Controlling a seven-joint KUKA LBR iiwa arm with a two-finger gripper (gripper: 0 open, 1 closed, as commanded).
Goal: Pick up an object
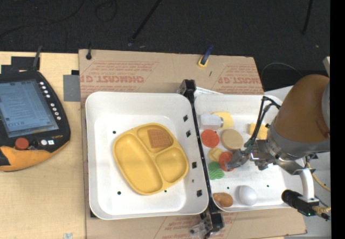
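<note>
The arm reaches in from the right and its gripper (237, 158) is down low in the right bin (269, 200), among the cluster of small toy food items. Its dark tip sits right against a red item (226, 158), with a green one (215, 170) just to the near left and a tan disc (232, 139) just beyond it; whether the gripper is wide, narrow or closed on anything cannot be told, because the wrist covers the tip. So the pick looks to be at the reach or grasp stage, with the lift not yet done: nothing is visibly raised off the bin floor. Other candidates lie nearby: an orange-red disc (209, 138), a yellow piece (224, 120), a white egg (248, 195) and a brown lump (223, 199) at the near edge. The left bin (102, 125) holds a yellow divided plate (148, 160).
</note>
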